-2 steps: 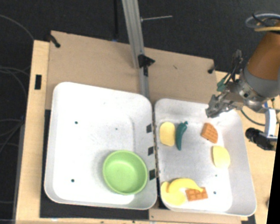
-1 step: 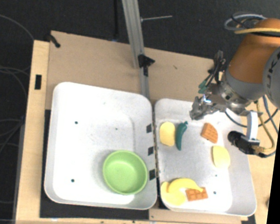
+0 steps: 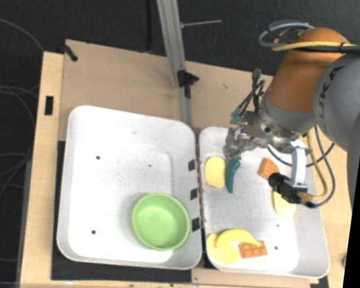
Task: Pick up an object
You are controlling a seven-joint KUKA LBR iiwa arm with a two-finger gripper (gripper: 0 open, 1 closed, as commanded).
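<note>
Gripper (image 3: 237, 141) is hanging over the upper left of the right bin (image 3: 309, 241), and honestly I can't tell what state it's in or whether it's got anything, though a teal green object (image 3: 232, 172) sits right below it, touching a pale yellow piece (image 3: 214, 172). Also in that bin: a small orange waffle piece (image 3: 268, 169), a yellow item (image 3: 282, 204) by the cable, and a yellow shape (image 3: 227, 244) with another orange waffle (image 3: 252, 250) on it. Left bin (image 3: 100, 142) has a green bowl (image 3: 160, 220) near its lower right corner.

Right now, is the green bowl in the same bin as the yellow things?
No, the green bowl sits in the left bin, while the yellow things lie in the right bin.
</note>
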